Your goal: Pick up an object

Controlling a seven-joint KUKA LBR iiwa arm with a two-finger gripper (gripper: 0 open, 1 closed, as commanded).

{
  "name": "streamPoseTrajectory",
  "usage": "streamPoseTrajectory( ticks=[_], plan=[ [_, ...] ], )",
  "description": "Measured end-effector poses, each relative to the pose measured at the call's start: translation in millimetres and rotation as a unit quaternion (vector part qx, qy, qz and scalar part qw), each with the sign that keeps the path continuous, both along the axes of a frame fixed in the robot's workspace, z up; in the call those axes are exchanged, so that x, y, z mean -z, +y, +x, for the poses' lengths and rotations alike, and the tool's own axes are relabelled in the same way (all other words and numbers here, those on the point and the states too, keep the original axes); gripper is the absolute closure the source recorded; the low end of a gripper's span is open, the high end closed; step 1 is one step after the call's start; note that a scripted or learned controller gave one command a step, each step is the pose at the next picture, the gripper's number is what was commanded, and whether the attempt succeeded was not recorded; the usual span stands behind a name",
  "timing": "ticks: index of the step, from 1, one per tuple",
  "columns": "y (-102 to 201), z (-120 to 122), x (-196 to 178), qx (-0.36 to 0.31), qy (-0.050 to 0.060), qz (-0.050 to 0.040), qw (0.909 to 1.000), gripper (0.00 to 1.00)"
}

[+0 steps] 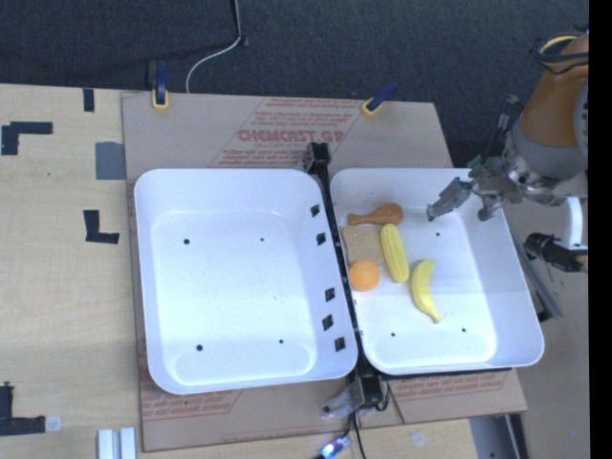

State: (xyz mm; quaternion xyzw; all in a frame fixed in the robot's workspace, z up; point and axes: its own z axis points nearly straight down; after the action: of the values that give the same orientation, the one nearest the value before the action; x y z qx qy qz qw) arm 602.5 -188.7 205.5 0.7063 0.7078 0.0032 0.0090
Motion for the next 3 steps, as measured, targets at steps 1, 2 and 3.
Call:
streamPoseTrajectory(
  ticks=[1,2,3],
  plan=[
    [80,-83,-3,-0.001,0.011,0.0059,0.9999,0.00],
    [78,-48,98,0.001,0.011,0.0045,0.9999,0.00],
    [78,-47,90,0.001,0.010,0.0047,0.9999,1.00]
  ],
)
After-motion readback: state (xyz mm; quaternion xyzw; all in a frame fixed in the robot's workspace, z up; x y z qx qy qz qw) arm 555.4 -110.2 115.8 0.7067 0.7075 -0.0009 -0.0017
